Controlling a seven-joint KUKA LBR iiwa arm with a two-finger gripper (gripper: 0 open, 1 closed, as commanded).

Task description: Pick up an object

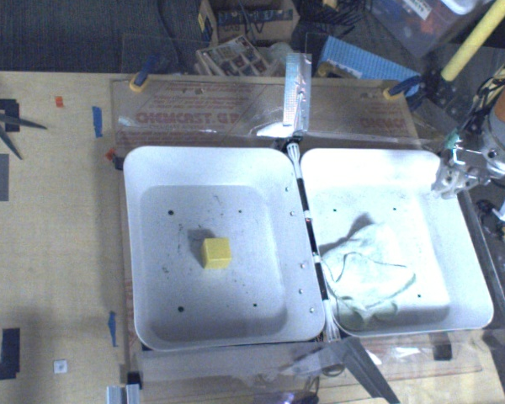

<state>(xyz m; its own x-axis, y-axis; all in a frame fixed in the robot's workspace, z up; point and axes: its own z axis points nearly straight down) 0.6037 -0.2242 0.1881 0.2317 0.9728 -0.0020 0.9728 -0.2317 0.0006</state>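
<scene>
A small yellow block lies on the floor of the left bin, a little left of that bin's middle and well apart from its walls. Dark specks and a few small holes dot the bin floor around it.

The right bin touches the left one along the centre seam. In its lower middle lies a crumpled pale cloth with thin greenish edging, reaching down to the bin's lower wall; a dark shadow streak falls across the floor just above and left of it.

The hand sits at the right edge of the frame, above the upper right corner of the right bin, a metallic piece at the end of the arm that enters from the right. It is well apart from the block and from the cloth. Whether it is released or clenched cannot be told from here; nothing can be seen in it.

Behind the bins, along the upper middle of the frame, a clear sheet lies flat on the bench with red lettering that looks like "CHEMCAST GP"; the same print repeats fainter on the right part. A bright yellow bar slants across the upper right corner.
</scene>
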